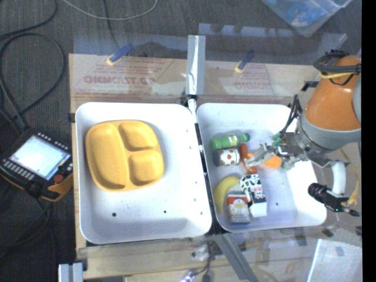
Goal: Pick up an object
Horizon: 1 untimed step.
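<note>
The right white bin holds a green bottle, a small white and red can, a yellow banana, a cow-patterned carton and a red and orange box. An orange stick-shaped piece lies beside the can. My gripper hangs low over the bin's middle right, reaching in from the orange-banded arm. A small orange object lies right under it, partly hidden by the gripper. Whether the gripper touches it, I cannot tell.
The left white bin carries a yellow divided plate. A teach pendant lies on the floor at the left, with cables around it. A clear plastic box stands at the top right. A metal post rises between the bins.
</note>
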{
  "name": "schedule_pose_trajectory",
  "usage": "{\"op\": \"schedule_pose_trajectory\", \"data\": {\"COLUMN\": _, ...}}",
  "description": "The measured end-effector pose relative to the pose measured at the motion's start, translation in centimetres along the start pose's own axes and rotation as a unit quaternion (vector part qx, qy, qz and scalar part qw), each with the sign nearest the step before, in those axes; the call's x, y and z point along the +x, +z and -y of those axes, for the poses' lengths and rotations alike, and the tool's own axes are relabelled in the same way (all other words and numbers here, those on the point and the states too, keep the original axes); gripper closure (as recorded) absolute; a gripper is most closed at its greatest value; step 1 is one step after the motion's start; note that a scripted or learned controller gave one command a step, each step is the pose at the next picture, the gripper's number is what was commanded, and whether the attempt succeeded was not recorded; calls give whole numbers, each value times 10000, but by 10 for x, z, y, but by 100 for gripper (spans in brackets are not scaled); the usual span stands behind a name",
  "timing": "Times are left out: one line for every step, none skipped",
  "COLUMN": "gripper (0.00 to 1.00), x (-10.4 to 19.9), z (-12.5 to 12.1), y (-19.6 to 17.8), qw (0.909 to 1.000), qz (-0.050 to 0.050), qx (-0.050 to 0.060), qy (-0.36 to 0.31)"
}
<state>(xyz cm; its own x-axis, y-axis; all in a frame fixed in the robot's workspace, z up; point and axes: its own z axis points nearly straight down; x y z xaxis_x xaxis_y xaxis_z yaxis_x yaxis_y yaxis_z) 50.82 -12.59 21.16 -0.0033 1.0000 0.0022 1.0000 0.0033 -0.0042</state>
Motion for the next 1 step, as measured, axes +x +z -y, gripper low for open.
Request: {"op": "schedule_pose_trajectory", "data": {"gripper": 0, "x": -14, "z": -60, "y": 116, "qw": 10000, "qz": 6, "qx": -8, "qy": 15}}
